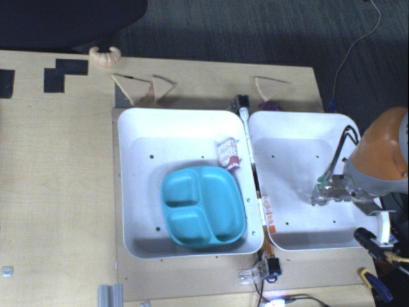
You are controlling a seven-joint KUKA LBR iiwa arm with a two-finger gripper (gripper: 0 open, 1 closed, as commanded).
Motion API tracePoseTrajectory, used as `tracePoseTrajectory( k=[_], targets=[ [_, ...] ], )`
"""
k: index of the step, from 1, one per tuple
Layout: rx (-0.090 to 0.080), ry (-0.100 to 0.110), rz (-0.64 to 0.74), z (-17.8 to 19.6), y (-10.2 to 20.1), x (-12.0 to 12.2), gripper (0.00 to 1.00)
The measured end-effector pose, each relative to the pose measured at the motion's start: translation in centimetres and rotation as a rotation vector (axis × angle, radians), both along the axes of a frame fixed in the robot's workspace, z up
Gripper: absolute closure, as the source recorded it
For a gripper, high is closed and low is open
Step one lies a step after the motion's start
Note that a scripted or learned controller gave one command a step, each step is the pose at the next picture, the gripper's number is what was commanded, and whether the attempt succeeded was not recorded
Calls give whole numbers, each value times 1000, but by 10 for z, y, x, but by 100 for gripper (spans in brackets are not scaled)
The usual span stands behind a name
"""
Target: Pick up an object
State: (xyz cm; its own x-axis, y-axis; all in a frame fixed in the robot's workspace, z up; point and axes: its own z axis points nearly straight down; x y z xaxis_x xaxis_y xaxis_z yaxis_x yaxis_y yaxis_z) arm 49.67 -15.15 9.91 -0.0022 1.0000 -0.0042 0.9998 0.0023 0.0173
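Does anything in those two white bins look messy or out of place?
Slightly. The blue divided plate sits skewed in the left bin, and a small red-and-white packet lies loose by its upper corner. Nothing looks spilled or broken.

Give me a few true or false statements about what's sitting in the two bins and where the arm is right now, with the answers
1. A blue divided plate lies in the left bin. True.
2. The plate has three compartments. True.
3. The small red and white packet sits in the right bin. False: it lies in the left bin, beside the plate's upper right edge, near the wall between the bins.
4. The arm reaches over the left bin. False: the arm is above the right bin's right side, with its gripper over that bin's floor.
5. The plate stands on edge against the bin wall. False: it lies flat, face up.
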Motion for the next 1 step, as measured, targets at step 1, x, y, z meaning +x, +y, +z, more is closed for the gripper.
tracePoseTrajectory(
  k=[1],
  targets=[
    [5, 13, 2, 86, 88, -9, 100]
  ],
)
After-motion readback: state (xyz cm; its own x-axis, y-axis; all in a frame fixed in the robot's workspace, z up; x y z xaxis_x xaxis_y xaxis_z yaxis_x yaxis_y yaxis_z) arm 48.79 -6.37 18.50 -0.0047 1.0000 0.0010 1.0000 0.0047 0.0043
